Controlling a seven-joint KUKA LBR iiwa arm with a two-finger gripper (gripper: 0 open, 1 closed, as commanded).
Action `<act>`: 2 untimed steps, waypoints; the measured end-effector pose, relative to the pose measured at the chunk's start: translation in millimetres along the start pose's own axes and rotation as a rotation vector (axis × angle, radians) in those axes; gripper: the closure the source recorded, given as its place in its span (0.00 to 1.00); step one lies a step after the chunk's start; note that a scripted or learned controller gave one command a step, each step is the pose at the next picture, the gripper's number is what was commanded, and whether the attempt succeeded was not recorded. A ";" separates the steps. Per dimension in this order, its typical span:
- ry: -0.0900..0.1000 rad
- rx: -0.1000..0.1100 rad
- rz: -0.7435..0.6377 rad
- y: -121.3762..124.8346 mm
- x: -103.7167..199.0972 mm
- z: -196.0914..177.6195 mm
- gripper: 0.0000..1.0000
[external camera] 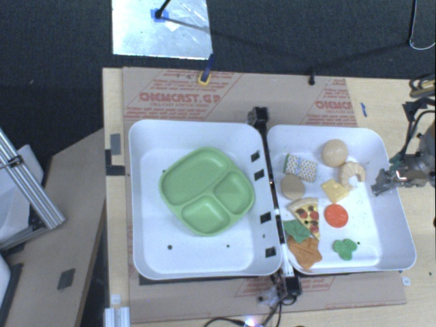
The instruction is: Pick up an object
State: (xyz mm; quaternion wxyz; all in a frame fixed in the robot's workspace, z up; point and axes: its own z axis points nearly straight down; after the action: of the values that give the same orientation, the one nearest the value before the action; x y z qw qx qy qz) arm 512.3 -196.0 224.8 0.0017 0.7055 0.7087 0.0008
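Grey gripper (385,180) is seen at the right bin's (392,213) rim; its opening cannot be judged, croissant (353,172) just beside.

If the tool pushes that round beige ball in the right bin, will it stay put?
Probably not. The beige ball looks round and smooth, so it would likely roll. The croissant piece beside it might stop it; it looks like light toy food.

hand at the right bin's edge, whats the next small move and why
Probably shift the hand further in over the right bin, toward the yellow cheese wedge and the croissant. It sits at the bin's right rim with nothing seen between its fingers, and those are the nearest toy foods.
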 end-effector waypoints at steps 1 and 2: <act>0.002 -0.001 -0.005 30.7 40.8 5.9 1.00; 0.002 -0.001 -0.005 72.9 71.8 12.2 1.00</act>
State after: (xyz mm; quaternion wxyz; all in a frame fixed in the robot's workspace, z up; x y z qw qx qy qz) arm 585.0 -123.8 212.8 0.0012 0.7036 0.7106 0.0018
